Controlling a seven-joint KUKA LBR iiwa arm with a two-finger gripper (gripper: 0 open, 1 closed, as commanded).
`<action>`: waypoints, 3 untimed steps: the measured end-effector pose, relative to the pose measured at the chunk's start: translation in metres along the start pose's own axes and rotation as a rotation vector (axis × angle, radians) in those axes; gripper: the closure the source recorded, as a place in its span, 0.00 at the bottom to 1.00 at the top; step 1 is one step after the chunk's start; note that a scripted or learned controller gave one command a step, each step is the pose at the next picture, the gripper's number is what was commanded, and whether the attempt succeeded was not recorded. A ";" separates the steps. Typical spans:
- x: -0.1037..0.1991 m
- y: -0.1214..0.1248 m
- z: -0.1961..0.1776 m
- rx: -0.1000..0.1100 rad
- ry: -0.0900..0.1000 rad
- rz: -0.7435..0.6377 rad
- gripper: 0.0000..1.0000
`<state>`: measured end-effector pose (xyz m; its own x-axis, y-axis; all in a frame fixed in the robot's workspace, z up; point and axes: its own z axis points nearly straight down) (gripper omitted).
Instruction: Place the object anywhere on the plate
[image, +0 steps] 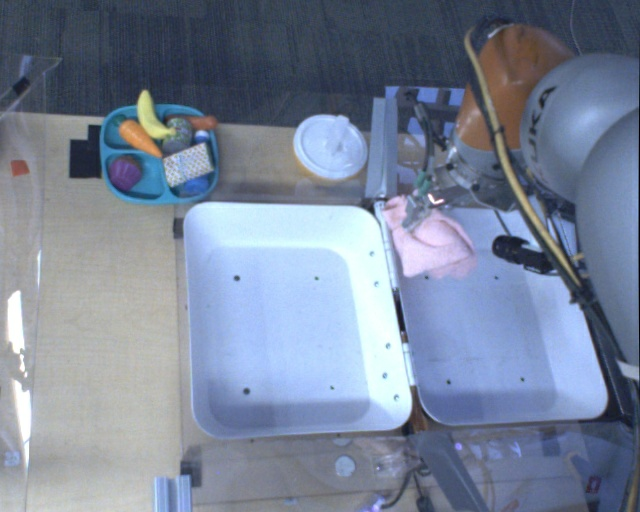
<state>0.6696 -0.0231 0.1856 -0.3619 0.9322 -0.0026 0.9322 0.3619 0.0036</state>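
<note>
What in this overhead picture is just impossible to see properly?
- Gripper: too small and cluttered by cables to tell whether it actually grips the pink cloth.
- Far corner of the right bin: covered by the cloth and the arm.
- Arm: cut off by the picture's top and right edges.
- Blue tray: the toy food is too small to identify fully; a banana and a carrot are recognisable.

The big grey arm (590, 130) runs off the right edge and covers the right white bin's (510, 350) far corner.
</note>
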 end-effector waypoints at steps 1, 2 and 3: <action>0.001 0.002 -0.040 -0.002 0.000 -0.008 1.00; 0.042 -0.002 -0.041 -0.001 0.002 -0.410 1.00; 0.102 -0.006 -0.038 -0.002 0.002 -0.812 1.00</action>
<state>0.6264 0.0701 0.2229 -0.9256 0.3784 -0.0035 0.3784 0.9256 0.0035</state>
